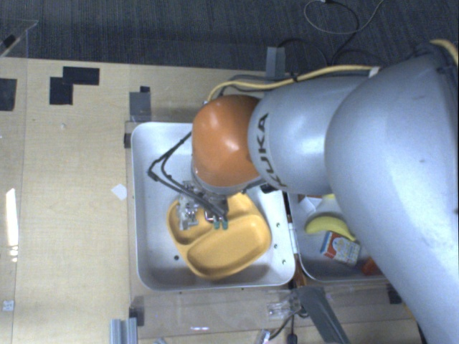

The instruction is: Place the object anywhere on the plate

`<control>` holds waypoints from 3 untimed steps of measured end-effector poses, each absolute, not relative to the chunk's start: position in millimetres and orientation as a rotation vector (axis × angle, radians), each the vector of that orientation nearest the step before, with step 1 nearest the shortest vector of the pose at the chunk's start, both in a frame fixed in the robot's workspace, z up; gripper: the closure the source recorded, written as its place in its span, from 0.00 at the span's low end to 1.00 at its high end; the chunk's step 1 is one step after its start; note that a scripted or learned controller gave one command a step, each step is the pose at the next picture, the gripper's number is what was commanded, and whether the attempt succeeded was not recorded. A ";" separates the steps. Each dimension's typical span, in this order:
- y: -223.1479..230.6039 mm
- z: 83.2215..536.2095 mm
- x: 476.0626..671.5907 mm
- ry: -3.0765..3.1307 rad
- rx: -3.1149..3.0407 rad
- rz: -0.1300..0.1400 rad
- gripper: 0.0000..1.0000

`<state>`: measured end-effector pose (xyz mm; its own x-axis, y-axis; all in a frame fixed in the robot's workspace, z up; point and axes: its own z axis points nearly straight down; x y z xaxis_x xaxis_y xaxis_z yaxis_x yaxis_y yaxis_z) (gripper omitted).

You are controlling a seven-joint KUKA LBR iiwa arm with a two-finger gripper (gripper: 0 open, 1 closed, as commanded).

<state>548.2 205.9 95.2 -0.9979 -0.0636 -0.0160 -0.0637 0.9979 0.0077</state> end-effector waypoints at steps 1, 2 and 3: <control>214.8 152.2 517.9 3.126 -0.224 0.006 1.00; 204.9 97.3 510.5 3.054 -0.567 0.018 1.00; 228.3 96.7 508.8 3.113 0.015 0.010 1.00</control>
